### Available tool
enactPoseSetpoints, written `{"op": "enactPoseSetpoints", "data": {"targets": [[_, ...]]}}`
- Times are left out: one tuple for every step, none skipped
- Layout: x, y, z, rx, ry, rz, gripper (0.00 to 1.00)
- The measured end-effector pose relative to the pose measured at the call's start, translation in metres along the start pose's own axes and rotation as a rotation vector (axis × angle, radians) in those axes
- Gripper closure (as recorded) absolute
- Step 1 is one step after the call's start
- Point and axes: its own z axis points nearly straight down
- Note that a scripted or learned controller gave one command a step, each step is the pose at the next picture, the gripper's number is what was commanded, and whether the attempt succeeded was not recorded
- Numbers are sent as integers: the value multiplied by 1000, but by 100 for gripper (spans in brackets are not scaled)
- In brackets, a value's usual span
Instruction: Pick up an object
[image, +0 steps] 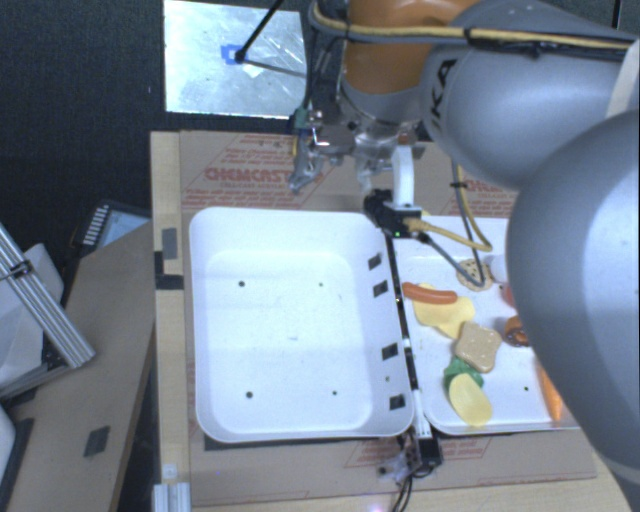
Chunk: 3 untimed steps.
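Two white bins sit side by side on a cardboard sheet (240, 170). The left bin (280, 330) fills the middle of the frame. The right bin (500, 424) is partly hidden under the big grey arm, which covers the right side and the top. In the right bin, lower right of centre, lie toy foods: a red sausage (430, 294), a yellow wedge (445, 315) just below it, a tan bread slice (477, 346), a green piece (458, 368) touching a yellow lemon (470, 400), and an orange carrot (550, 392) at the arm's edge. The gripper (303, 178) hangs at upper centre, over the cardboard above the left bin – well apart from the foods. I cannot tell whether the claw is apart or together.
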Motion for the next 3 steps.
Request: {"op": "enactPoseSetpoints", "data": {"targets": [[88, 1, 104, -1, 0, 0, 0], [83, 3, 87, -6, 0, 5, 100], [82, 3, -28, -16, 3, 6, 100]]}}
